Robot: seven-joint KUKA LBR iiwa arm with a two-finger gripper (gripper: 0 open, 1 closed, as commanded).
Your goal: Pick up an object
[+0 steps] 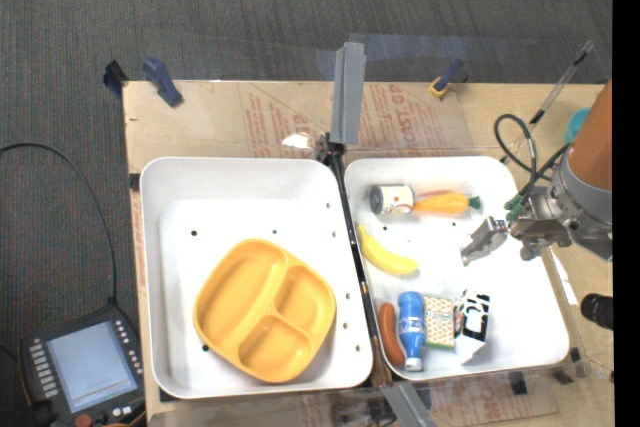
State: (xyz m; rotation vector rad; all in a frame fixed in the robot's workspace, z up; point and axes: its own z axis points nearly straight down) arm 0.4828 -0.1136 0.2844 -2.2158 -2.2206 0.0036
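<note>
The right bin holds a yellow banana, an orange carrot, a small can lying on its side, a blue bottle, a red sausage, a small patterned box and a black-and-white packet. My gripper hangs over the right part of this bin, to the right of the banana and above the packet. Its fingers stand apart, open, with nothing between them.
A yellow divided plate lies in the left bin. A grey post stands behind the wall between the bins. Cables loop near the arm at the right. A pendant sits at the lower left, off the bench.
</note>
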